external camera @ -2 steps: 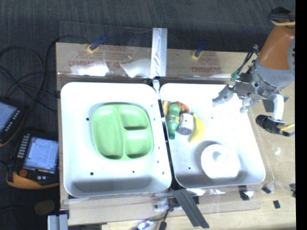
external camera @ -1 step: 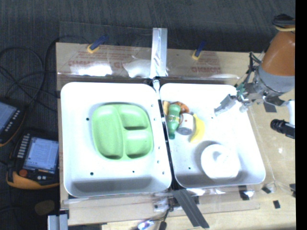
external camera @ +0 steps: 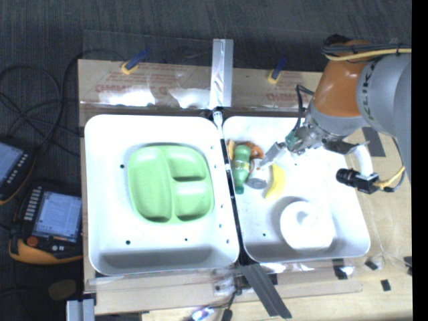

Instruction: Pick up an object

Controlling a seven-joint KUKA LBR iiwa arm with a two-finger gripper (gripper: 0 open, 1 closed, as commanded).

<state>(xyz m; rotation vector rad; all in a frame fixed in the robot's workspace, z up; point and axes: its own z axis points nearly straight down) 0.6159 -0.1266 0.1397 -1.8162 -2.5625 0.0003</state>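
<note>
In the right bin [external camera: 348, 219] a cluster lies against the left wall: a green bottle [external camera: 239, 166], an orange item [external camera: 246, 146] behind it, a small grey piece [external camera: 256, 181] and a yellow banana [external camera: 274, 180]. A white round bowl [external camera: 306, 225] sits toward the front of that bin. My gripper [external camera: 269, 156] reaches in from the right and hangs low over the cluster, its tip between the bottle and the banana, just above the grey piece. Nothing is visibly held.
The left bin [external camera: 107, 233] holds a green divided plate [external camera: 168, 182]. A metal divider [external camera: 228, 179] separates the bins. The grey arm with its orange band [external camera: 338, 92] crosses the right bin's back right corner. Cables and handheld devices [external camera: 50, 212] lie left of the bench.
</note>
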